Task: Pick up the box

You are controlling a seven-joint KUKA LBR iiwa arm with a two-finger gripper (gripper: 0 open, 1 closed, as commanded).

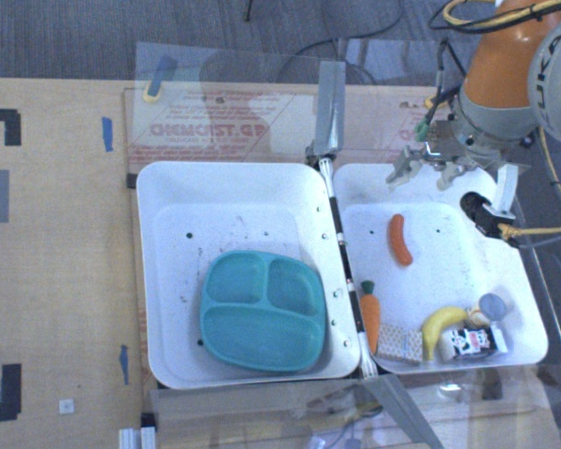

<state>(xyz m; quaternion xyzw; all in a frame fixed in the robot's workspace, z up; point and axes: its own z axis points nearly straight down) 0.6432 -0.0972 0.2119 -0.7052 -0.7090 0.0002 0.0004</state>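
1. Nothing of the task is done yet: the box [401,344] lies flat at the near edge of the right bin [449,227], untouched, and I judge the whole pick is left to do: travel, descent, closing and lift.

2. My gripper [428,162] hangs over the far rim of that same bin, well apart from the box. Its fingers look spread and there is nothing between them.

3. The box is a small pale speckled thing, wedged into a crowded row. The carrot [370,316] lies just beside it on the side nearer the left bin [168,195], seemingly touching it, and the banana [442,326] curves against its other side.

4. Further along that row sit a small black-and-white carton [471,342] and a grey round cap-like piece [492,305]; I cannot tell what that last one is.

5. A sausage [400,238] lies alone in the middle of the bin, between me and the box. It is low, so I judge it no real obstacle to passing over.

6. The teal tray [262,311] rests in the left bin, out of my way.

7. The trouble, as I see it, is room: with the carrot and the banana pressing in, my fingers may catch a neighbour instead.
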